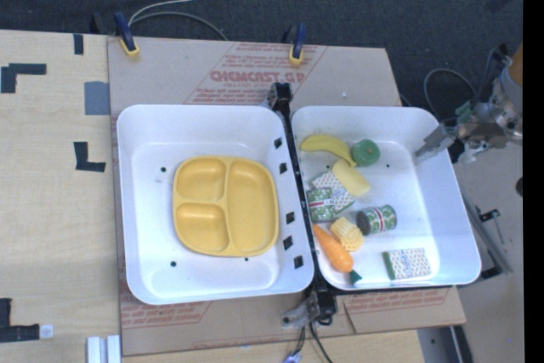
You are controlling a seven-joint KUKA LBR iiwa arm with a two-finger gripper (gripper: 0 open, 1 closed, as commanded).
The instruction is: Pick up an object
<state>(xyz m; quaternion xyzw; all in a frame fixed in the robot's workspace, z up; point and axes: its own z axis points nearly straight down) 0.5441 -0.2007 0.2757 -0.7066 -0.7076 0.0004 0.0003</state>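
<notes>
At the right edge, over the rim of the right shallow white bin (442, 183), hangs the grey two-finger gripper (438, 142). Jaw state: cannot tell. Left bin (144, 183) holds a yellow divided plastic plate (226, 206).

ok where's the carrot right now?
The toy carrot lies in the right bin, near its front-left corner by the divider, touching the corn cob just behind it, with the small can further right.

At the right edge of the frame I see the pincer (442, 142) only as a blur, so I cannot judge its fingers. The arm (510, 98) is cut off by that edge. Labels on the small packets (330, 195) are too small to read.
</notes>
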